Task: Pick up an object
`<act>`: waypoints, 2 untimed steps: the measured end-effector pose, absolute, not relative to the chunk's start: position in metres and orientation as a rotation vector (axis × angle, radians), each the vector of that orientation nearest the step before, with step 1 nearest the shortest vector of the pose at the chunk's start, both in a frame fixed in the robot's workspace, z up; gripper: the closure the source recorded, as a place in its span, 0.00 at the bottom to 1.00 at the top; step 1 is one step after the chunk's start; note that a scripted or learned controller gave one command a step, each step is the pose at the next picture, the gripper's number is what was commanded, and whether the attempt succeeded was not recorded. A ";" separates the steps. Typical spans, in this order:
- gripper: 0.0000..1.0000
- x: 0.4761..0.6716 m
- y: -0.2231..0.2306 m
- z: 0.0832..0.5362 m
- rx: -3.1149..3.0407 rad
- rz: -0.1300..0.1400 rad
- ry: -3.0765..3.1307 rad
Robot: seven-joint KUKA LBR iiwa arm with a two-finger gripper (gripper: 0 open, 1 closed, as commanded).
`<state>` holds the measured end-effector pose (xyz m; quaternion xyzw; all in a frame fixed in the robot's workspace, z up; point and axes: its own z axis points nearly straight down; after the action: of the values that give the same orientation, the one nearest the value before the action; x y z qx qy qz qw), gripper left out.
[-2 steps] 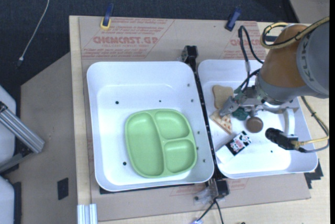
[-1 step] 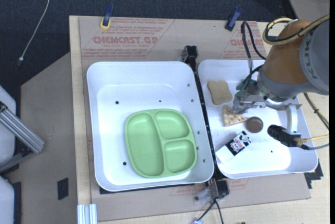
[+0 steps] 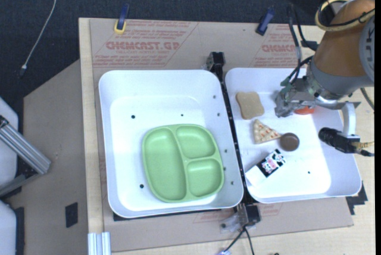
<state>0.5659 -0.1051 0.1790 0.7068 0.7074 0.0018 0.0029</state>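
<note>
Currently the grey arm with the orange band (image 3: 345,27) is being seen reaching in from the right, over the upper right part of the right shallow white bin (image 3: 333,185). The two-finger gripper (image 3: 287,106) is hanging low there, just right of the tan bread-shaped piece (image 3: 250,104). A small red-orange object (image 3: 304,109) is being partly covered by the gripper body; whether it is being touched cannot be told. Pincer state cannot be told either: the tips are being blurred into the wrist hardware, and nothing is being shown clamped.

Other candidates are lying in the same bin: a triangular pizza-slice toy (image 3: 265,131) just below the bread piece, a round brown disc-like object (image 3: 289,142) just beside the slice on its right, and a small black-and-white patterned box (image 3: 266,166) below both, tilted, near the bin's left wall. All of them are being left apart from the gripper.

The left white bin (image 3: 119,99) is being occupied by a light green three-compartment plastic plate (image 3: 182,161), lying flat toward the front. Both bins are being carried side by side on a cardboard-covered bench (image 3: 178,39).
</note>
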 end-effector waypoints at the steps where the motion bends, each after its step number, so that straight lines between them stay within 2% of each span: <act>1: 1.00 0.569 -0.102 0.223 2.216 0.005 2.220; 2: 1.00 0.570 -0.102 0.242 2.218 0.003 2.220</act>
<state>0.5696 -0.1017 0.2423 0.7067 0.7075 0.0010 0.0018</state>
